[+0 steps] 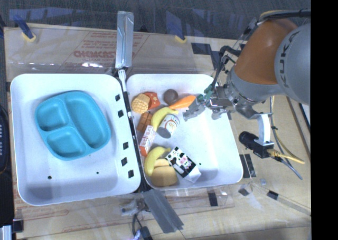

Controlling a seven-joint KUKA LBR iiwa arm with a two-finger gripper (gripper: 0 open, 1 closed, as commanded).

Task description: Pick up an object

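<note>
I see my gripper (196, 108) just right of the carrot (182, 102), its long axis pointing at it; finger spacing unclear.

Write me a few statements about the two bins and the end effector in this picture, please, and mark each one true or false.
1. The blue divided plate lies in the left bin. True.
2. The end effector hangs over the left bin. False: it is over the right bin, near the carrot.
3. The food items are piled along the left side of the right bin. True.
4. The black-and-white carton lies on the blue divided plate. False: it lies in the right bin, near its front edge.
5. The can lies beside a banana. True.
</note>
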